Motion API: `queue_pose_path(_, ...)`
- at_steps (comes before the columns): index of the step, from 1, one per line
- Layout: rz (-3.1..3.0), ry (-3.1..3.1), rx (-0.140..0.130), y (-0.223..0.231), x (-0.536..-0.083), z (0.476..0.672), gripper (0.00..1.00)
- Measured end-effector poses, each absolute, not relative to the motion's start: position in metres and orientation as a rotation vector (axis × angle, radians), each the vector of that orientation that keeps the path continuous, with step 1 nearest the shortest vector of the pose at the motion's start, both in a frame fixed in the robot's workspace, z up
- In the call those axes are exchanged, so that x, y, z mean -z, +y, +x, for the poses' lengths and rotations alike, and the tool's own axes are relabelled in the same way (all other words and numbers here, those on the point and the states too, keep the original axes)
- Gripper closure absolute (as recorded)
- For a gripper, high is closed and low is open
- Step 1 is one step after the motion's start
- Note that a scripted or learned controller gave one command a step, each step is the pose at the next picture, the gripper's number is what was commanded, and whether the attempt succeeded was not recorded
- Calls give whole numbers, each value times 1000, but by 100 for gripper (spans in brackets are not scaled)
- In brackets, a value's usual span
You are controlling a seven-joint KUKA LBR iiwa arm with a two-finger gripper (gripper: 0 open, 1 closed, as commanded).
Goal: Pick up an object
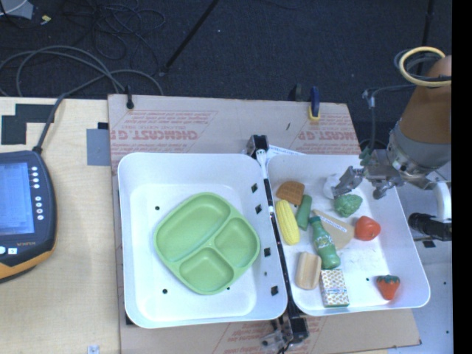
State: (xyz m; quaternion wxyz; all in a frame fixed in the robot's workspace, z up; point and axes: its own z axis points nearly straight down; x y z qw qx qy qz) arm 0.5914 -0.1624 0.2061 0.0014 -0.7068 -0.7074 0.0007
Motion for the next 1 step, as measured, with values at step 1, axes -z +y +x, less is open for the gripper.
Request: queue_pose_path(1, -2219, -2218, -3, -182, -83, 558, 0)
